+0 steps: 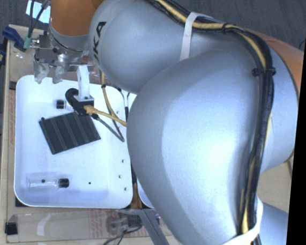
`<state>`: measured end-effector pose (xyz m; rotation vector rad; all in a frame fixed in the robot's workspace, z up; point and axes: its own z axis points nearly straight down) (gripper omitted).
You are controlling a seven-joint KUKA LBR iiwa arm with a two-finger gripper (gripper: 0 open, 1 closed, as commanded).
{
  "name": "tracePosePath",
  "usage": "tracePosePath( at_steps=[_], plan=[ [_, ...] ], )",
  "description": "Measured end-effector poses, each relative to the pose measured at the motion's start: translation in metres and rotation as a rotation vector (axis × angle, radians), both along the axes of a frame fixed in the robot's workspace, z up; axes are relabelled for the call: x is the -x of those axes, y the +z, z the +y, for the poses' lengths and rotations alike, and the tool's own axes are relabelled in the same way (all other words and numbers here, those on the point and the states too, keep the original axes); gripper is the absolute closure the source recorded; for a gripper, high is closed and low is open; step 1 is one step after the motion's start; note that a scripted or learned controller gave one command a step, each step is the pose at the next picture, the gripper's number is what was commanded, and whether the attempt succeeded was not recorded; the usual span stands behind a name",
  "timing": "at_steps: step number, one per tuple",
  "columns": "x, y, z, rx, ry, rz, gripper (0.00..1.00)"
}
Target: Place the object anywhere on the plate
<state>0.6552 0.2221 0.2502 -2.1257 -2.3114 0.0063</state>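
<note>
One dark plate (69, 133) lies below (apart from) fingers (46, 73).

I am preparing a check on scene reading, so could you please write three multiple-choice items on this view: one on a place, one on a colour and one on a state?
1. Where is the gripper?
A. Above the ribbed plate
B. At the upper-left corner of the left bin
C. Above the clear tube

2. What colour is the ribbed plate?
A. Red
B. White
C. Dark grey

3. How is the clear tube placed?
A. Lying on its side
B. Standing upright
C. Resting on the plate

Answers: 1 B, it hangs by that corner, apart from the plate. 2 C, it looks dark against the white bin. 3 A, it lies flat on the bin floor near the view's lower left.
</note>
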Motion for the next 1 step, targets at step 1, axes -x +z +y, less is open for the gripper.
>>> tracePosePath(
  at_steps=[1],
  plan=[
    [0.0000,0.0075,0.0014,0.000,0.004,0.001,1.00]
  ],
)
